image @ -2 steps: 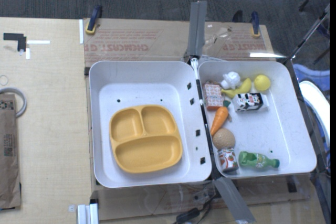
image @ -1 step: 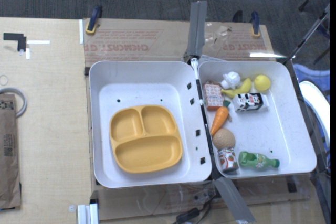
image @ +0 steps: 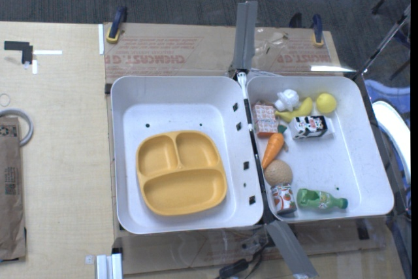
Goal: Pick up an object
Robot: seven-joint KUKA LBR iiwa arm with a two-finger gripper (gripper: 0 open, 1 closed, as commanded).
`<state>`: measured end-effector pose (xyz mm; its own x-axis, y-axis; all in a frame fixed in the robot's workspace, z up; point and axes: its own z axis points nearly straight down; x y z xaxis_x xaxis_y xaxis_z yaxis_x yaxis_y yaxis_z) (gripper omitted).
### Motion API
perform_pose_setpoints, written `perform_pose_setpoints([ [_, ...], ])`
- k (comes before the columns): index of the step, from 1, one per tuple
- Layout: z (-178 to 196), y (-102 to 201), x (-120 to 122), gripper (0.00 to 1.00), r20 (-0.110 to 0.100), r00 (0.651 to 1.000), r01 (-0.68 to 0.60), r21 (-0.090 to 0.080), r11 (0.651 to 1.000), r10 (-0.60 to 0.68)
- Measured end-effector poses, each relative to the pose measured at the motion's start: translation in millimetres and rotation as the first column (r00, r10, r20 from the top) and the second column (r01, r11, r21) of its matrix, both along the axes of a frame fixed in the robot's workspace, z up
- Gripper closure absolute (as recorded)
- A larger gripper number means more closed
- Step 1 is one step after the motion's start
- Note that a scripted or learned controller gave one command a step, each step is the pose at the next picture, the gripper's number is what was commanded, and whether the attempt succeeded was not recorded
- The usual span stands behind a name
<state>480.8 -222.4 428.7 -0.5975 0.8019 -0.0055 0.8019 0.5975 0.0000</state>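
Note:
The right bin point(image: 366, 160) holds several small objects along its left and far sides. An orange carrot point(image: 273, 149) lies beside a pink snack box point(image: 264, 118). A yellow banana point(image: 296, 112), a yellow lemon point(image: 326, 102) and a small white object point(image: 285, 99) sit at the back. A black-and-white carton point(image: 309, 127) lies near the banana. A tan round ball point(image: 278, 173), a red-and-white can point(image: 283, 200) and a green bottle point(image: 320, 200) lie along the front.
The left bin point(image: 127, 140) holds a yellow divided plate point(image: 181, 171). A grey divider post point(image: 245, 36) stands between the bins at the back. Clamps point(image: 116, 24) hold cardboard behind the bins. A brown paper bag point(image: 10, 186) lies at far left.

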Motion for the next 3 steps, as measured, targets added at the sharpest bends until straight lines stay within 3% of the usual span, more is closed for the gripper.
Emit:
perform_pose_setpoints([
  [1,9.0,-0.1,1.9,1.0,0.002,1.0,-0.004,-0.002,1.0,0.004],
  [2,8.9,-0.1,1.9,0.0,0.002,1.0,-0.004,-0.002,1.0,0.004],
  [3,17.7,-0.1,4.0,1.0,0.004,1.0,-0.008,-0.005,1.0,0.008],
])
